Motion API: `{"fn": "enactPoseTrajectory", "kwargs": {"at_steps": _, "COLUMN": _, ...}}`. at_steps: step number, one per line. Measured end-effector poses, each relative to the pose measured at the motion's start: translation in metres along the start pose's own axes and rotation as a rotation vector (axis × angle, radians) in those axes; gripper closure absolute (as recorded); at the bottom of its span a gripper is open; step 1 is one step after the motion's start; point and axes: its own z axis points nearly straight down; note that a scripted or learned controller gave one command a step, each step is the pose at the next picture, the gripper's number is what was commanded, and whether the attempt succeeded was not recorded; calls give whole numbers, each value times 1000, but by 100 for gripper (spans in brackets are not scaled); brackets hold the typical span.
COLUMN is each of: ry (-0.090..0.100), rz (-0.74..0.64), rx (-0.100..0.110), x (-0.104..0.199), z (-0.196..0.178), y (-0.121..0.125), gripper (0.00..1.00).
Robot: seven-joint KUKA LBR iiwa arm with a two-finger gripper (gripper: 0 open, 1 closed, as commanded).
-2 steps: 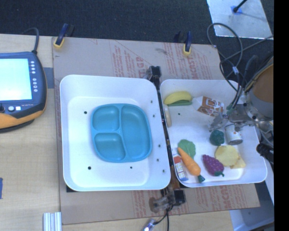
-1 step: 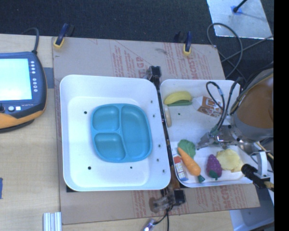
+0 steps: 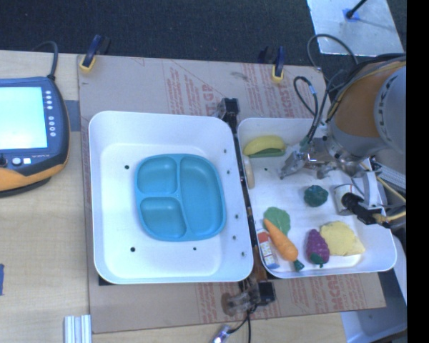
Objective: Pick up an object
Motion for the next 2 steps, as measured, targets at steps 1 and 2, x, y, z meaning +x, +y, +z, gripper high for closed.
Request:
{"fn": "enactPoseTrajectory", "kwargs": {"at_steps": 1, "ry": 6, "rz": -5, "rx": 5, "x": -23, "z": 1, "y": -54, "gripper": 0}}
{"fn": "enactPoseTrajectory", "kwargs": {"at_steps": 2, "ry": 0, "rz": -4, "rx": 5, "x": -27, "z": -10, "y": -54, "gripper": 100}}
